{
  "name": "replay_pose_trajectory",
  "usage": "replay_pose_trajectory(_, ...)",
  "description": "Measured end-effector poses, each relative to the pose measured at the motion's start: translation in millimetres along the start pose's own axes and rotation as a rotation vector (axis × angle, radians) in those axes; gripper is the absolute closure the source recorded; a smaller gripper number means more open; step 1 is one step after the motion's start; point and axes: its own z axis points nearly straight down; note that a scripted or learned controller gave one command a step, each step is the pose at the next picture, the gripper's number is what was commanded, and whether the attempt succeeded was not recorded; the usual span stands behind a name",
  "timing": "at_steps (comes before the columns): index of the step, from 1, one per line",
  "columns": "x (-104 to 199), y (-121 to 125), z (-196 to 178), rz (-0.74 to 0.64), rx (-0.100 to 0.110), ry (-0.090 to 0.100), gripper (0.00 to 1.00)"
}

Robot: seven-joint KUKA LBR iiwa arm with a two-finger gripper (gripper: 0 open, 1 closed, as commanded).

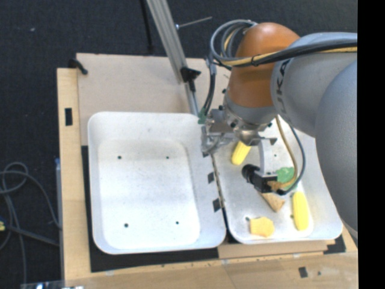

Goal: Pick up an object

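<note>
Right bin [328, 224]: yellow pieces [299, 211], green item [286, 174] | pincer [212, 142]: state cannot tell

Both white bins, left [144, 179] and right [319, 221], are showing a smooth plastic look with a slight sheen and fine dark speckling. The surface [132, 83] beneath is appearing as matt tan board, like cardboard or wood. The arm's orange band [258, 59] is presenting glossy, its grey casing [325, 83] satin-smooth. The slanted rail [168, 32] is reading as ribbed bare metal. The floor [36, 23] is looking like dark, rough carpet. The yellow pieces [300, 210] are looking smooth, plastic-like.
</note>
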Motion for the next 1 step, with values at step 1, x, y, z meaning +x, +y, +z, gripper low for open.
replay_pose_trajectory(1,41.6,3.8,1.9,-0.001,-0.002,0.001,1.00)
